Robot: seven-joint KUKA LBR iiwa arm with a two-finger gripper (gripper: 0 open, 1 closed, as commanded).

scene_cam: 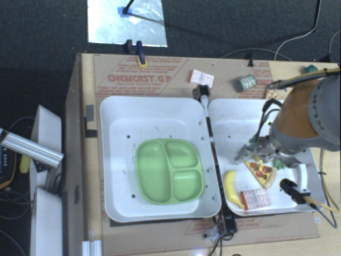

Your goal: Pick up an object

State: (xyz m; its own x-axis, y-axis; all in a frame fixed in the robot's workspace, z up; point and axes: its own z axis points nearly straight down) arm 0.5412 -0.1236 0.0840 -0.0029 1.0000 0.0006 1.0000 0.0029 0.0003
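Observation:
My gripper [253, 153] hangs low in the right bin [234, 116], near its middle, with the grey wrist and orange band behind it to the right. Just below it lies a toy pizza slice [261, 171], its upper edge touching or tucked under the gripper; I cannot tell which. A yellow banana [230, 188] lies to the lower left of the slice. A small red-and-white box [255, 199] rests at the bin's front edge. Nothing shows held in the gripper.
The left bin [117, 116] holds a green divided plate [169, 170]. On the bench behind the bins sit a small green can [246, 82] and a white printed card [201, 78]. A black divider [209, 137] separates the bins.

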